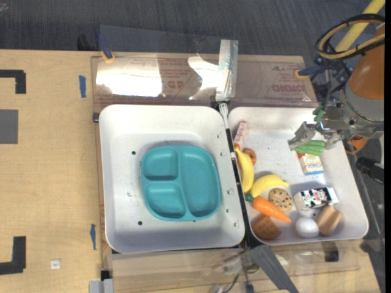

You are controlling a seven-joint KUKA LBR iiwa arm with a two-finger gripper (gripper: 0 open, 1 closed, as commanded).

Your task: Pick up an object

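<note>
Over the right bin (357, 221), the end effector (313, 140) hovers near the back right corner; whether it is open or closed I cannot tell. A green item (317, 148) sits right under it. Bananas (247, 168), a carrot (272, 208), a cookie (279, 196) and an egg (306, 227) lie nearby. The left bin (116, 163) holds a teal divided plate (181, 182).

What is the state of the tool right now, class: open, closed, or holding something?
Tool: over the right bin, with a green item at its tip; open, closed or holding cannot be told.
</note>
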